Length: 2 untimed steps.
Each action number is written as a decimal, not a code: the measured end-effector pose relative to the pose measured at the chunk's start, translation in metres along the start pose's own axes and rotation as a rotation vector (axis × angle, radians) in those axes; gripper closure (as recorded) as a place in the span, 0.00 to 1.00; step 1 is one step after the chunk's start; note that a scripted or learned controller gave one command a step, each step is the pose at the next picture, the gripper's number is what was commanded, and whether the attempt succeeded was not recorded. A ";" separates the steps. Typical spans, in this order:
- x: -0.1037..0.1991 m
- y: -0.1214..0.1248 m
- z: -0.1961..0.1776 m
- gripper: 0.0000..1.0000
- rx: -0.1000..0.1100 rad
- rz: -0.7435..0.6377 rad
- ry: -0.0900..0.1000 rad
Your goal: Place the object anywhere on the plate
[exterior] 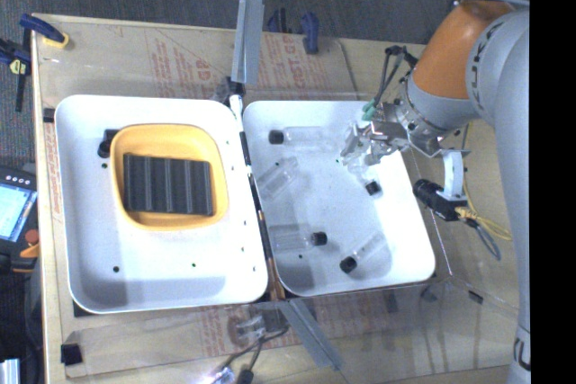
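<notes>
The table [135, 49] carries two shallow white bins side by side. In the left bin [81, 265] lies a yellow plate [130, 144] with a dark ribbed insert [169, 185] in its middle; the plate sits toward the 12 o'clock part of that bin. A small black object [106, 144] is at the plate's 9 o'clock edge, just beside it.

The right bin [409, 261] holds several clear plastic vials with black caps. One vial [295, 138] lies near the bin's 11 o'clock corner, its cap pointing to 9 o'clock. Another vial [277, 178] lies just below it, toward the left wall. A third [297, 238] lies near 7 o'clock, and a fourth [364, 254] near 5 o'clock with its cap at its lower left end. A single black cap [373, 188] sits near the middle of the right side.

The arm [468, 58] reaches in from 3 o'clock. The claw [364, 148] is low over the 1 o'clock part of the right bin, and something clear and shiny is at its tip, but I cannot tell if the claw is open or closed, or if it grips a vial. The claw is well apart from the plate.
</notes>
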State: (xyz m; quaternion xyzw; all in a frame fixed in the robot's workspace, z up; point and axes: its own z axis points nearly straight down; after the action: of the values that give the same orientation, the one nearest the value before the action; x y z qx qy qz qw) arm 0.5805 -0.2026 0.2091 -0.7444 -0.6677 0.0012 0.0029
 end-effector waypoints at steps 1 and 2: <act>0.071 -0.018 -0.028 1.00 -0.001 -0.188 -0.001; 0.164 -0.002 -0.019 1.00 -0.003 -0.381 -0.003</act>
State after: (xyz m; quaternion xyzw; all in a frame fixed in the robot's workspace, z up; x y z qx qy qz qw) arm 0.5965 -0.0393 0.2283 -0.6046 -0.7965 0.0008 0.0007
